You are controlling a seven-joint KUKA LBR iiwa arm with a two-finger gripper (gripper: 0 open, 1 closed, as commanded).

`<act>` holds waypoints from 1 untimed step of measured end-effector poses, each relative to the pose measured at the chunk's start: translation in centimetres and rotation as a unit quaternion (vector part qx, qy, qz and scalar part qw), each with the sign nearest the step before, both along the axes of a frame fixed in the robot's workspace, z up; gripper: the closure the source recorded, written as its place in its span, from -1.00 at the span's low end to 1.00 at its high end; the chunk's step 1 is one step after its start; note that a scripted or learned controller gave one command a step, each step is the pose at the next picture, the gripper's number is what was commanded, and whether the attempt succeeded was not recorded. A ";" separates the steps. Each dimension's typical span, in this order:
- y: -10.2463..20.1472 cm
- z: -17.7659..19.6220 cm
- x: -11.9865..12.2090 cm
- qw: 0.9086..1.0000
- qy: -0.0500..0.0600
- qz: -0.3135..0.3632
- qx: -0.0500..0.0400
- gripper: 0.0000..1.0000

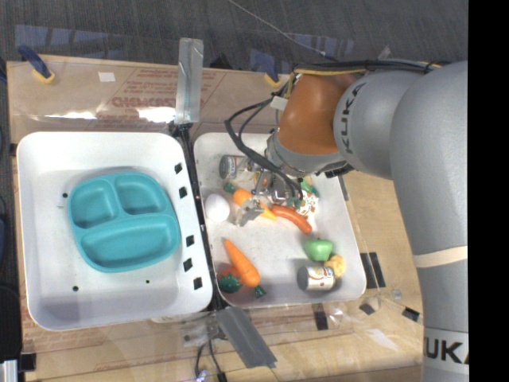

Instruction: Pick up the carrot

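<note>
One carrot (241, 263) near right bin's (350, 249) front-left corner — fingers (256, 205) above, apart; grip state unclear.

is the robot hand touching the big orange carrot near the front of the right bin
Apart. The camera view shows bare white bin floor between the hand and the big orange carrot.

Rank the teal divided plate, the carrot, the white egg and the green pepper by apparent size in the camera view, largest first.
1. Teal divided plate, by far the largest.
2. Carrot.
3. White egg and green pepper: these look about alike, so I won't rank one over the other.
</note>
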State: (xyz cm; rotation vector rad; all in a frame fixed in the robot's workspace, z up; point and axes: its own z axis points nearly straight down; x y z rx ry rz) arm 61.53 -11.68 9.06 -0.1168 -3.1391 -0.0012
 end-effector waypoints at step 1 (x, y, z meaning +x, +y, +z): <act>0.1 1.1 0.2 1.000 -0.002 0.004 -0.001 1.00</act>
